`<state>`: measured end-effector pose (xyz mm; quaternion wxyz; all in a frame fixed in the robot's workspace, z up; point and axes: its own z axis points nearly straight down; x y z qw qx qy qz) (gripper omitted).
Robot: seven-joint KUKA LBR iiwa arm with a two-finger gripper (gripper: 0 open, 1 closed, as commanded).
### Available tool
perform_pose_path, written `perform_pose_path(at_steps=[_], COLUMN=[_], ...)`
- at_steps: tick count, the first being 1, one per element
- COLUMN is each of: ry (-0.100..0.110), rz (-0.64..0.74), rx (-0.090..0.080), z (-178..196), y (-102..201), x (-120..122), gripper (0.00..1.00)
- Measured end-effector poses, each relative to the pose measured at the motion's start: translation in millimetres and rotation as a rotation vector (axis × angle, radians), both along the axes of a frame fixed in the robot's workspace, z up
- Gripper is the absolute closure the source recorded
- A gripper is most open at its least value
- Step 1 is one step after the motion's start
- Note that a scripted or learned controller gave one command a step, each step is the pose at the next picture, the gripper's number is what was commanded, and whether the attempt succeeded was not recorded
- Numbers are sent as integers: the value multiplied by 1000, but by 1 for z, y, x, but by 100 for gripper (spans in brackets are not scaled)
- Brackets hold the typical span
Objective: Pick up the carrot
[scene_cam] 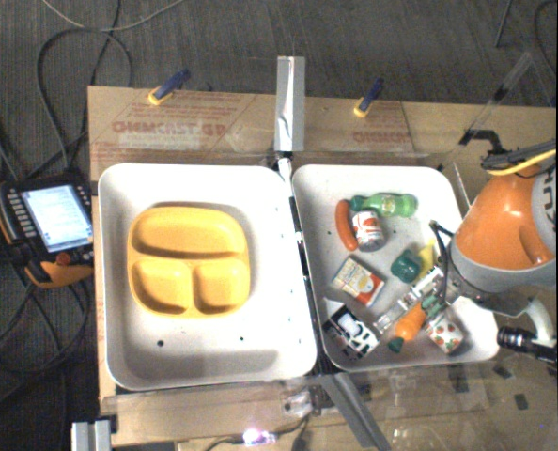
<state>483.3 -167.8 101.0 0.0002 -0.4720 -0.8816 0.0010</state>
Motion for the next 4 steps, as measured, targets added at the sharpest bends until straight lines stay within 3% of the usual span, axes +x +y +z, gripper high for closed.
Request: perform_pose_path(at_steps=[1,2,3,4], ry=[0,-3,-3,1], rz=[-47,7,-114,-44], rx=[0,-2,0,2], z=[105,222,225,107], y=[16,-25,-15,-5], x=[1,1,2,0], gripper=[0,0,0,0])
